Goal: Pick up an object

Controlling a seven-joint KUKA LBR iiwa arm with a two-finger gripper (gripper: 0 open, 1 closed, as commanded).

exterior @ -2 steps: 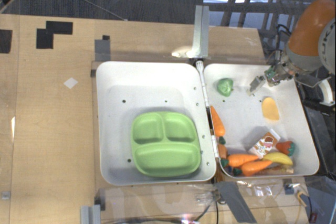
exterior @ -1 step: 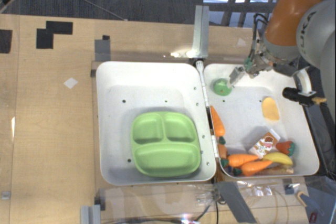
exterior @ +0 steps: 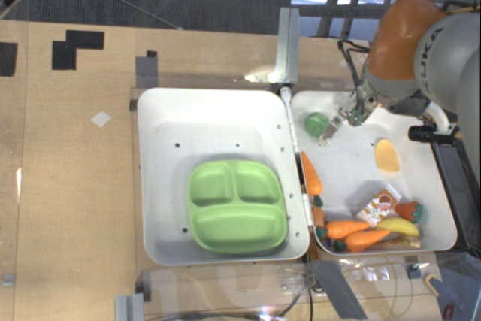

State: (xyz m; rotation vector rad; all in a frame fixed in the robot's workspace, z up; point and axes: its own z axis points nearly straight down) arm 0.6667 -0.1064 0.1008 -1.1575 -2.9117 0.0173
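The right bin (exterior: 443, 195) holds several toy foods. A round green item (exterior: 316, 123) lies near its far left corner. My gripper (exterior: 340, 122) hangs just to the right of that green item, close to it or touching it; nothing is seen lifted. The grey arm with its orange band (exterior: 398, 37) reaches in from the upper right. An orange-yellow oval piece (exterior: 386, 155) lies in the middle of the bin. A carrot (exterior: 310, 175) rests along the left wall. More carrots (exterior: 350, 228), a banana (exterior: 399, 227) and a small printed packet (exterior: 378, 207) crowd the near edge.
The left bin (exterior: 173, 124) holds a green divided plate (exterior: 237, 205) toward its near side. A metal post (exterior: 288, 45) stands behind the wall between the bins. Wooden bench surface (exterior: 68, 184) spreads to the left.
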